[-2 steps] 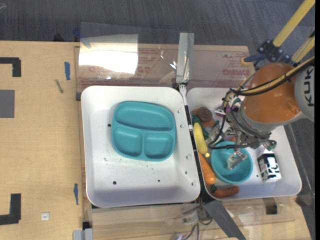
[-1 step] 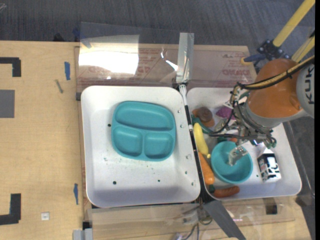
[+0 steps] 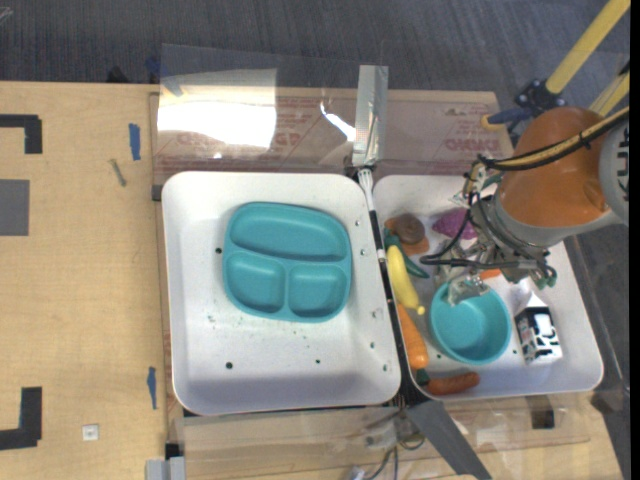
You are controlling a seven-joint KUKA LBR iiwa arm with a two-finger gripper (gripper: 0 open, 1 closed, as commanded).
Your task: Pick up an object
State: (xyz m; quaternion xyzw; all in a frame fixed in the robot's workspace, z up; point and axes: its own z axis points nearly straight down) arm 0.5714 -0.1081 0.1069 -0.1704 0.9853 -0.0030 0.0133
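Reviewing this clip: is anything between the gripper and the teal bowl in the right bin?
Nothing visible. The gripper hangs directly over the teal bowl, at its upper rim, with no object between them. The banana and carrot lie alongside the bowl, to its left.

my gripper (image 3: 468,286) over teal bowl (image 3: 472,326) in right bin (image 3: 580,353), banana (image 3: 402,276) beside, teal divided plate (image 3: 287,260) in left bin (image 3: 190,298)

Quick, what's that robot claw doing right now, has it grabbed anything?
Gripper: cannot be told. It sits low in the right bin, over the rim of the teal bowl; nothing is visibly held.
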